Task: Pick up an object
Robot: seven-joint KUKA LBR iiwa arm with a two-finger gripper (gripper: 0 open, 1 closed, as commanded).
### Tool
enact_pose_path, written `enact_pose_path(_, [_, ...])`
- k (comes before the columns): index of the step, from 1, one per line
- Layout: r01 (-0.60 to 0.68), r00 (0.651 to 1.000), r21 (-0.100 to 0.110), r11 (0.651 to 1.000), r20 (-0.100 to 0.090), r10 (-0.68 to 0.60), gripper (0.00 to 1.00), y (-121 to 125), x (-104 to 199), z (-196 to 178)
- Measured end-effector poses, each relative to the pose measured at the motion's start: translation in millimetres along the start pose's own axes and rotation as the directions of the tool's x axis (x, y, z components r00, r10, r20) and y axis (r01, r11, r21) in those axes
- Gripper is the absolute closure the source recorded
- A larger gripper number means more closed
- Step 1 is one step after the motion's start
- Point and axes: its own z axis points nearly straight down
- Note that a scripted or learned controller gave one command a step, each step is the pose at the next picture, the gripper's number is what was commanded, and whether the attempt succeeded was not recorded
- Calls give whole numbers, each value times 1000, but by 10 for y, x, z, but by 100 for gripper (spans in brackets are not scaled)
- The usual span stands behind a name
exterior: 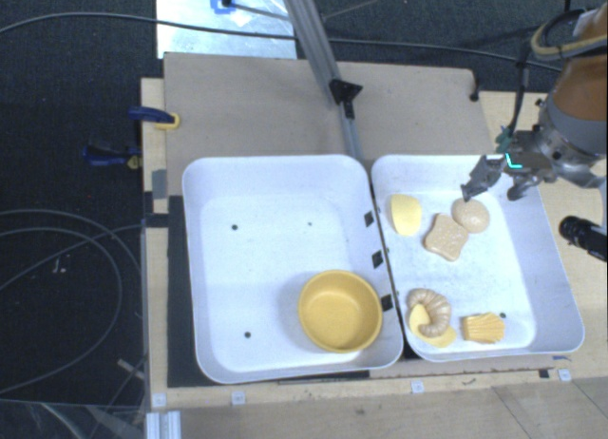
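Seemingly end effector (498,181) open above bun (470,215).

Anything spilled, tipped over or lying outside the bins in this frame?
Nothing stands out. The yellow bowl sits upright in the left bin; the food pieces, including the bread slice, lie within the right bin. The gripper is above that bin's far edge.

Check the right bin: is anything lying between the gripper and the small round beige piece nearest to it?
Nothing visible does. The gripper hangs at the far right part of the right bin, just above and beside the round beige piece. The toast-like slice lies on the piece's other side, toward the near edge, outside that gap.
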Motion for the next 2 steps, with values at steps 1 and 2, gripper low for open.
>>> enact_pose_path(1, [0,1000,-1,1000,0,0,0,3,0,-5])
enact_pose_path(2, [-4,1000,2,1000,1,4,0,-30,15,416])
